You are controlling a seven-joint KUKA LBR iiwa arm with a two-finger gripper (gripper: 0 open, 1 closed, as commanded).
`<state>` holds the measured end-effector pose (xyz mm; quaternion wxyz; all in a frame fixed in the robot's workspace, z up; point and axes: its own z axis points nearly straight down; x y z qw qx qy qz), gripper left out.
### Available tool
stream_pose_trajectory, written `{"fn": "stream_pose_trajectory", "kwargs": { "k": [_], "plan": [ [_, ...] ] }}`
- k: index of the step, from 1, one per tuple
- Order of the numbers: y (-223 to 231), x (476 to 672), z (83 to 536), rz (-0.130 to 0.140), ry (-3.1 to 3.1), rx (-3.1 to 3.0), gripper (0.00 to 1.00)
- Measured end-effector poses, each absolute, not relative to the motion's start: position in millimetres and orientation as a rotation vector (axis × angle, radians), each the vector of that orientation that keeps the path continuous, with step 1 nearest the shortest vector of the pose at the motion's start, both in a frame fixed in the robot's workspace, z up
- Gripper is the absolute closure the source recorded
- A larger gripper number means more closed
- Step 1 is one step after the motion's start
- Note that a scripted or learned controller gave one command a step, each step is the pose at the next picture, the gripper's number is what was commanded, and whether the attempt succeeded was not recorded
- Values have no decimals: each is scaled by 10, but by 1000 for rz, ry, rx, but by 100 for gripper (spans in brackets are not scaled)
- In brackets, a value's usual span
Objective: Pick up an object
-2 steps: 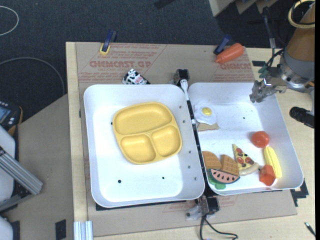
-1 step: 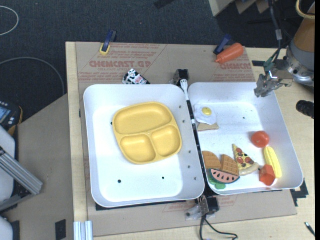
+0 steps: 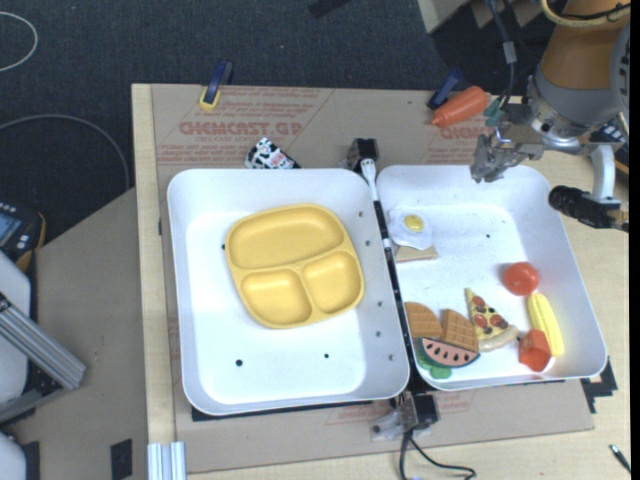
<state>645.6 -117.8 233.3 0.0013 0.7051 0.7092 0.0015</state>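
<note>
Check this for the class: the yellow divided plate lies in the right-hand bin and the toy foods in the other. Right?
Not quite. The camera view shows the yellow divided plate in the left-hand bin; the toy foods, such as the pizza slice, lie in the other.

The arm (image 3: 585, 53) shows a broad orange band, a grey metal wrist, and dark cables looping beside it.

From above my bench I read one clear print: red block letters on the brown board (image 3: 330, 118) under my bins, at about 11 o'clock from the left bin (image 3: 190, 298). They spell "CHEMCAST GP", with a red diamond outline running through them. A second red print of the same kind sits at 12 o'clock from the right bin (image 3: 575, 268), but I cannot make out its letters.
</note>
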Motion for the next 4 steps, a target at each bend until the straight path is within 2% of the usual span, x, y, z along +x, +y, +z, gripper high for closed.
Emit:
{"fn": "stream_pose_trajectory", "kwargs": {
  "k": [1, 2, 3, 4],
  "plan": [
    [-583, 6456, 2271, 1, 2231, 2217, 100],
    [-302, 6661, 2289, 5, 2223, 2215, 100],
    [-232, 6524, 2318, -2, 2224, 2222, 100],
    [-277, 6539, 2170, -4, 2222, 2224, 100]
  ]
}}
